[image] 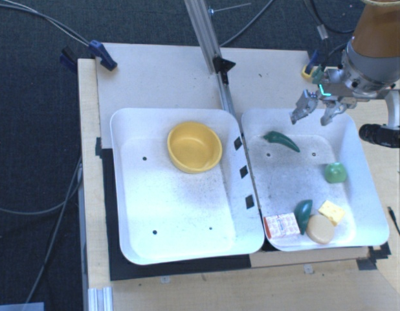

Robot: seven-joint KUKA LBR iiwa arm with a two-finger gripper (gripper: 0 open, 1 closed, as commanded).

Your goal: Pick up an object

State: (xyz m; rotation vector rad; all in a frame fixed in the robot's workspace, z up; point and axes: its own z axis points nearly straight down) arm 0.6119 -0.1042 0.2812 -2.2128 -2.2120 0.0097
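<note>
Overhead, fingers [300, 112] spread, nothing between.

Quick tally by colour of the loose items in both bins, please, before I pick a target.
Green: 3 - curved green pepper, round green ball, dark green piece
Yellow: 2 - yellow bowl, yellow block
Tan: 1 - tan round piece
Red and white: 1 - small red and white box
Total: 7. The bowl is in the left bin, the rest in the right bin.
</note>
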